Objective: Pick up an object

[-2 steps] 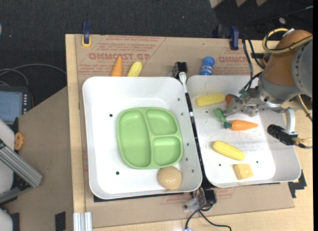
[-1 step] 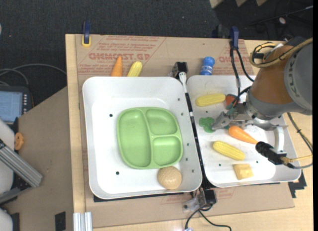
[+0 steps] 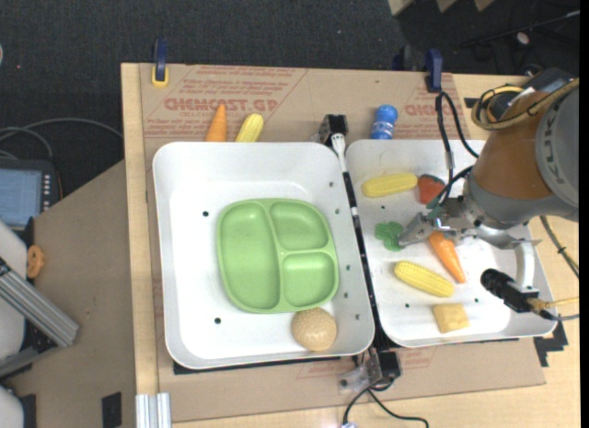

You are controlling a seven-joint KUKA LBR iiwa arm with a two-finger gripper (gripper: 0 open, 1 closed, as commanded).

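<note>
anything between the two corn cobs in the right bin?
Yes: the carrot lies between the upper corn cob and the lower corn cob, beside the gripper, in the camera view.

green tray (image 3: 276, 256), orange carrot (image 3: 446, 256), yellow corn (image 3: 424, 277)

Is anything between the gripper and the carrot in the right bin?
Nothing visible. The gripper sits in the right bin, right beside the carrot, with no toy between them. The green piece lies to its left, the corn cob beyond the carrot.
</note>
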